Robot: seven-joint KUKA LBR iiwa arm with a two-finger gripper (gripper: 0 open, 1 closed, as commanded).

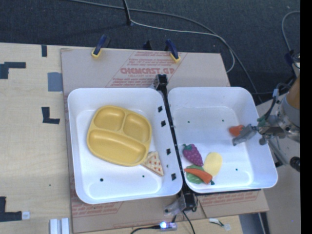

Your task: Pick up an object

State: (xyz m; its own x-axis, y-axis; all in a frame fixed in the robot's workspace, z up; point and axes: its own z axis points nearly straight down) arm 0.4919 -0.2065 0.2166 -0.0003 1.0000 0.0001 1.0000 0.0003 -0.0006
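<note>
In the right bin [209,99], my gripper [243,135] reaches in from the right, over the right part of the floor. A small orange-red piece [236,129] lies right at its tip, touching it or nearly so. At the bin's front left sit a purple grape bunch [193,154], a pale yellow fruit [213,163] and an orange carrot with green leaves [199,175], close together and well to the left of the gripper.
The left bin [78,130] holds a yellow divided plate [119,134] and a waffle-patterned wedge [154,164] by its front right edge. A black divider [167,126] runs between the bins. Cables cross the dark floor behind the bench.
</note>
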